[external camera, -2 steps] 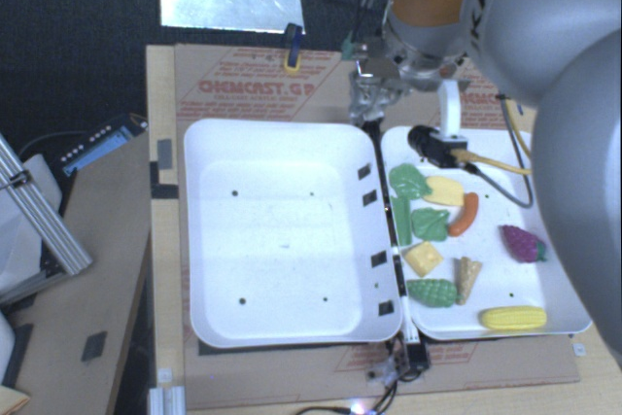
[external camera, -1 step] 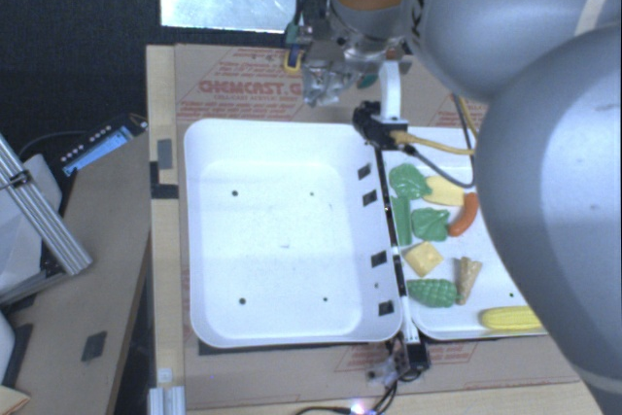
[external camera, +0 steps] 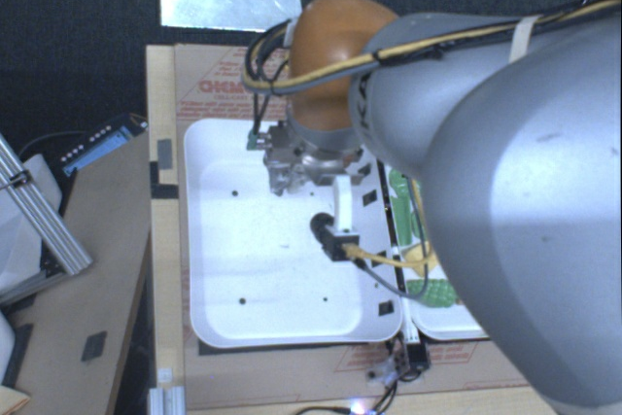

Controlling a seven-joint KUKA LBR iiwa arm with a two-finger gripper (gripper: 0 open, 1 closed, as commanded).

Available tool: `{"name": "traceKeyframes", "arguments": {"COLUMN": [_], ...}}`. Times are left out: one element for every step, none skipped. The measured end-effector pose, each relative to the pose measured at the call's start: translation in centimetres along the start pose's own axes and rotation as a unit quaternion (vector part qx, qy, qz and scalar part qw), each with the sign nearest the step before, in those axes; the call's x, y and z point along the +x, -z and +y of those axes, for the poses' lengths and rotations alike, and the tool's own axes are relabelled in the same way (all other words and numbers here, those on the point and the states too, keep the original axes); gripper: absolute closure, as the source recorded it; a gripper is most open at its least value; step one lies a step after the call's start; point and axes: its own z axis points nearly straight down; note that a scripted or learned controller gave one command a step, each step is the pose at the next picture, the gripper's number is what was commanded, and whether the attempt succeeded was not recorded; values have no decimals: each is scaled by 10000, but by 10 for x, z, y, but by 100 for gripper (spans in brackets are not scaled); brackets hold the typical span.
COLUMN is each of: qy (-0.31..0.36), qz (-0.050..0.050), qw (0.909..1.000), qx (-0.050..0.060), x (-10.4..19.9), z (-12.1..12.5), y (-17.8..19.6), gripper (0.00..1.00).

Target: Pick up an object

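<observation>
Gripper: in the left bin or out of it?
Within its outline: the gripper sits over the far end of the left bin. How low, cannot tell.

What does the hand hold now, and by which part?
It cannot be told: the hand is over the left bin, and the arm covers its grasp.

left bin (external camera: 224,248) floor open across left, middle and near side, low rim all round, grey arm (external camera: 505,170) overhanging its far-right corner and covering most of right bin (external camera: 457,326), green thing (external camera: 437,293) lying at right bin's left edge
</observation>
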Motion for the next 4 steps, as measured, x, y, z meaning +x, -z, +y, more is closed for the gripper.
{"name": "traceKeyframes", "arguments": {"qy": [1, -50, -19, -34], "qz": [18, 11, 8, 6], "qw": [10000, 9999, 10000, 10000], "qx": [-78, -135, -85, -80], "x": [49, -1, 21, 8], "z": [28, 67, 77, 78], "y": [9, 135, 151, 173], "gripper": [100, 100, 100, 100]}}
